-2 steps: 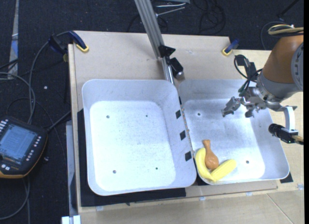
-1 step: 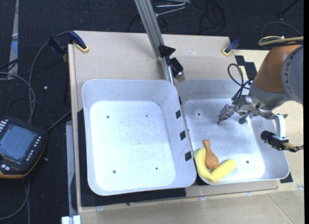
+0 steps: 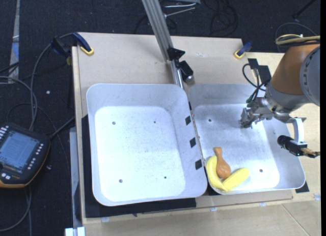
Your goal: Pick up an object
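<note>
Bananas, or rather one yellow banana [image 3: 227,177], lies in the right bin [image 3: 285,179] at its near left corner, curved along the bin's wall. An orange-brown drumstick-shaped toy [image 3: 222,166] rests against it, touching its inner curve, narrow end pointing away toward the middle of the bin. The left bin [image 3: 102,102] sits just beside, the two sharing a raised edge.

The gripper [image 3: 248,119] hangs over the far middle of the right bin, well apart from both objects, with the grey arm [image 3: 298,75] and its orange band rising behind it to the right. The view is too small and dark there to tell how the claw stands; nothing is seen in it.

Both objects look like light, hollow plastic toys: stiff, smooth and probably somewhat slippery, not fragile. The banana would likely be best taken across its middle, where the body is narrowest relative to its length, though its place against the wall leaves little room on that side. The drumstick's thin neck seems the easier hold, since it points into open floor. The pick appears not yet begun.
</note>
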`<action>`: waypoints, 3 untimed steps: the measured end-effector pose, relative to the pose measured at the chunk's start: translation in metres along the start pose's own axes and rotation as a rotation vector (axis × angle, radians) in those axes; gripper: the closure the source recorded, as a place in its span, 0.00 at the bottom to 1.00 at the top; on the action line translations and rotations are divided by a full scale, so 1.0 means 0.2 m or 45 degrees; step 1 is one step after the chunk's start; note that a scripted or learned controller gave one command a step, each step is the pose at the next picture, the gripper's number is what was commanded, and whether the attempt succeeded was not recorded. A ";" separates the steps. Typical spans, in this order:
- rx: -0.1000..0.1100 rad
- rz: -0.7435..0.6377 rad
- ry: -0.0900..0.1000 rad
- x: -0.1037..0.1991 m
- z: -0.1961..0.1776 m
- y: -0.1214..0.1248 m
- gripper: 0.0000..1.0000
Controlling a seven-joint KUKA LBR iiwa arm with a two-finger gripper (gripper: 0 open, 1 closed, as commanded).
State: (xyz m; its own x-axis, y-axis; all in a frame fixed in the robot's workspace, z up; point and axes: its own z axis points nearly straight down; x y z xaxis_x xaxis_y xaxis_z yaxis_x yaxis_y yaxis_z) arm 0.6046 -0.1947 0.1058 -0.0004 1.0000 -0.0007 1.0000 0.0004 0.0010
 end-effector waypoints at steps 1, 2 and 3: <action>-0.004 -0.001 0.000 0.04 -0.23 0.01 1.00; -0.004 0.000 -0.001 0.01 -0.46 0.02 1.00; -0.004 0.000 0.000 0.02 -0.76 -0.01 1.00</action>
State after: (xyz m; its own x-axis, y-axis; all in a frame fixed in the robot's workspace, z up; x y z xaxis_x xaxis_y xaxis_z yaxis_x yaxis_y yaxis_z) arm 0.6025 -0.1902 0.2571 -0.0005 1.0000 -0.0010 1.0000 0.0005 0.0044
